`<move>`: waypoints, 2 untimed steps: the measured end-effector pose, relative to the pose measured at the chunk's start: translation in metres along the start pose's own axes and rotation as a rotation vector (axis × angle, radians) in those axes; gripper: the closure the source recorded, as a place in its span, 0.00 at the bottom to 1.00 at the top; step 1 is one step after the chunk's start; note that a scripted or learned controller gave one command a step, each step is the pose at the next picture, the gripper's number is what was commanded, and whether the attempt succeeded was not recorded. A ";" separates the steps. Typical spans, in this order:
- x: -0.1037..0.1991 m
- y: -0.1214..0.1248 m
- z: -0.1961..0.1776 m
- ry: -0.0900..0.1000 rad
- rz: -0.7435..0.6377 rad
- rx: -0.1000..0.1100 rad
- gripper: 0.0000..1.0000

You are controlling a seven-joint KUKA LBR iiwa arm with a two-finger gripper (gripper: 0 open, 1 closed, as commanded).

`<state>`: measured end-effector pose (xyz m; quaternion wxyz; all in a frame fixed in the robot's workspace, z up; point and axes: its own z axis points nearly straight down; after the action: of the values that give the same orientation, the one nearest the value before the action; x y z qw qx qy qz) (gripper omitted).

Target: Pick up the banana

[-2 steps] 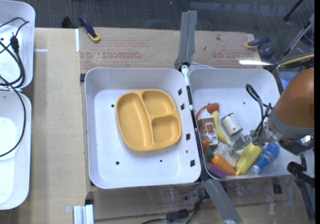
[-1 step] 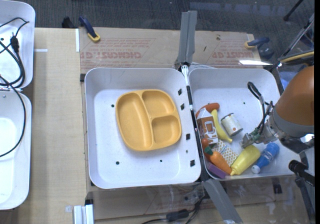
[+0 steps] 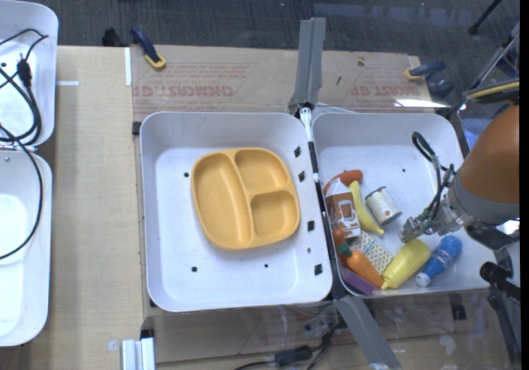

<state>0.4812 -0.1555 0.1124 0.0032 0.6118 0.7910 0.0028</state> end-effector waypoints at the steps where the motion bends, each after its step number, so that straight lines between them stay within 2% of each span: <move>1: -0.002 -0.005 0.022 0.003 0.182 0.011 1.00; 2: -0.002 -0.005 0.013 0.003 0.184 0.011 1.00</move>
<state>0.4771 -0.1587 0.0995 -0.0016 0.6818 0.7315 -0.0003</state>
